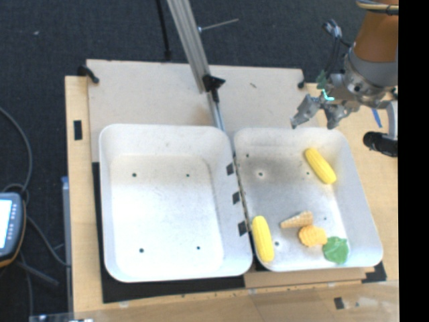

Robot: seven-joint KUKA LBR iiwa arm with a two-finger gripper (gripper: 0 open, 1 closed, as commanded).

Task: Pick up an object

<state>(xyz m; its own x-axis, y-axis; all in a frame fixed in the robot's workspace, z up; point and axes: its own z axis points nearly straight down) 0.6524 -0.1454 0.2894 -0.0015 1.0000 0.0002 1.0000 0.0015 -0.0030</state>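
Observation:
The right bin (355,180) holds several toy foods. One yellow corn cob (320,165) lies near its upper right, and a second yellow corn cob (262,238) rests at its lower left edge. A tan cone-shaped piece (297,220), a small orange-yellow lump (312,235) and a green leafy piece (336,249) cluster near the bin's lower right. My gripper (316,117) hangs over the right bin's far rim, above and behind the upper corn cob. Its two fingers are spread apart with nothing between them.
The left bin (110,180) sits beside the right one, with a divider and small clips between them. A slanted metal pole (191,39) rises from behind the bins. A handheld screen (10,223) lies off the bench at the left.

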